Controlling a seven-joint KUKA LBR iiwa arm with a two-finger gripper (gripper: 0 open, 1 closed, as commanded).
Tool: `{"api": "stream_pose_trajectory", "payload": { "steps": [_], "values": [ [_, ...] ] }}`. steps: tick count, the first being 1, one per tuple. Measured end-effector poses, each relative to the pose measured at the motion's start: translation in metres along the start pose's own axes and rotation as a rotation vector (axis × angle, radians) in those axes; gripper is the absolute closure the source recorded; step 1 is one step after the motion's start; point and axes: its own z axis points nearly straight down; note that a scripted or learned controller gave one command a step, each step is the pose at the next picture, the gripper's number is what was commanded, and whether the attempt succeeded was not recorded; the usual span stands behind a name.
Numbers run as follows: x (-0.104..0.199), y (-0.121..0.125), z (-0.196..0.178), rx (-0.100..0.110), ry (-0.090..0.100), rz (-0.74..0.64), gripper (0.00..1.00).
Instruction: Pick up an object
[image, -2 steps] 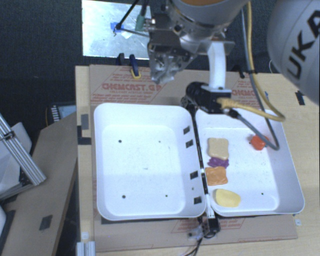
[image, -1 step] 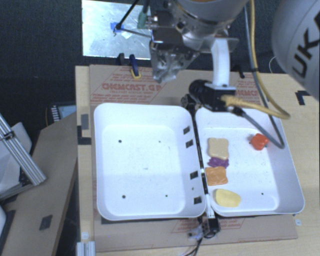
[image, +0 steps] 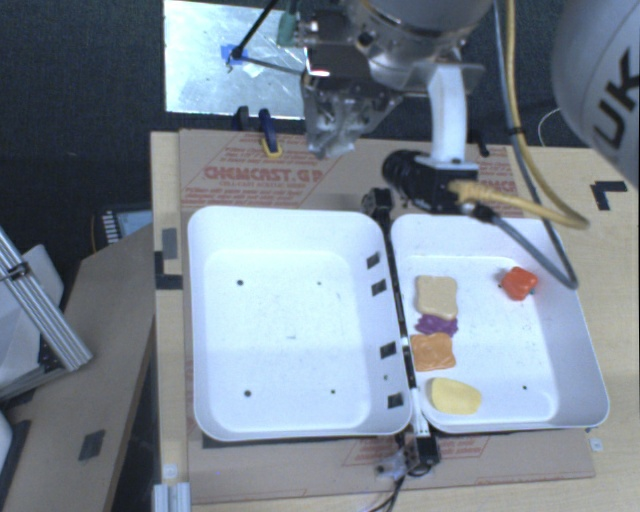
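Arm casing: smooth pale grey rounded shell, glossy, curved like a dome.
Marking: large dark capital letters on that shell (cut off by the frame edge, a "U" and a "K" legible).
Wrist body: rounded silver-grey metal housing, darker underneath.
Gripper: grey metallic two-finger gripper, blurred, with a small reddish-white light spot above it.
Cable: yellow cable running down beside the housing.

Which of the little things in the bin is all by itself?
The red-orange piece, near the right bin's far right side. The tan, purple, orange and yellow pieces sit in a line along the bin's left side.
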Motion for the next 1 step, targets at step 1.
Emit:
{"api": "stream_pose_trajectory", "payload": {
  "steps": [1],
  "values": [
    [-0.097,-0.0388,0.0228,0.007,-0.006,0.02,1.0]
  ]
}}
